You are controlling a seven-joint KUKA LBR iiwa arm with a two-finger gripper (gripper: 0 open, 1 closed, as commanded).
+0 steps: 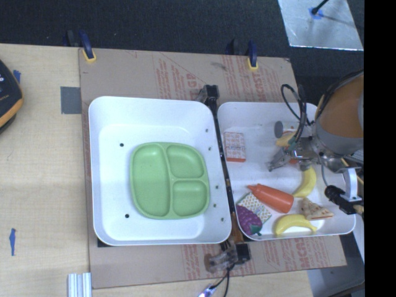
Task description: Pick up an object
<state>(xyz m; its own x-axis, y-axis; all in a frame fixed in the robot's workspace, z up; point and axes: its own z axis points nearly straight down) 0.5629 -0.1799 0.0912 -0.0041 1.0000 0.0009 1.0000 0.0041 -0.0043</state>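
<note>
1. I've got the grey metal pincer (279, 161) low in the right white bin (260, 113), above the orange plastic carrot (272, 195).
2. That carrot lies mid-bin beside the yellow toy banana (305, 182); I judge it light, stiff and slick, best grasped across its thick middle.
3. Whether the pincer is spread or closed, I can't tell; I see nothing in it.

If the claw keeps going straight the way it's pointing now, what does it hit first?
The claw points down and leftward in the right bin. Straight on, it would probably meet bare bin floor first, between the small card and the carrot. Depth is hard to judge.
</note>
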